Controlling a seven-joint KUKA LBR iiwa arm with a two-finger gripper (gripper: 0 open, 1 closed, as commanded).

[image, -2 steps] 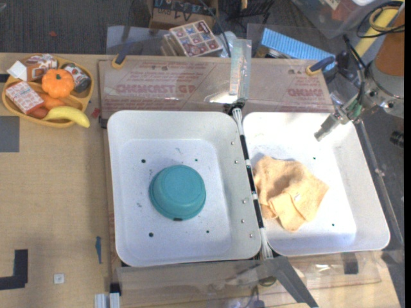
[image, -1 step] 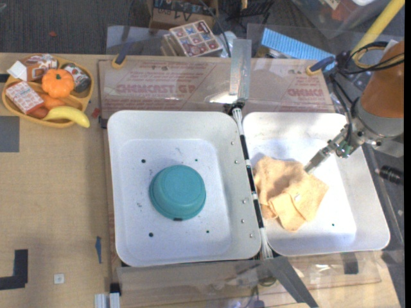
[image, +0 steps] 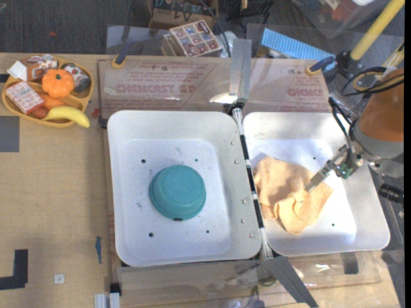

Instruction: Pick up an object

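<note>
teal bowl (image: 178,192), pale orange cloth (image: 289,196), white bins (image: 122,146)

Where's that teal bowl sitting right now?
The teal bowl sits upside down near the middle of the left white bin, across the divider from the yellow cloth in the right bin.
</note>
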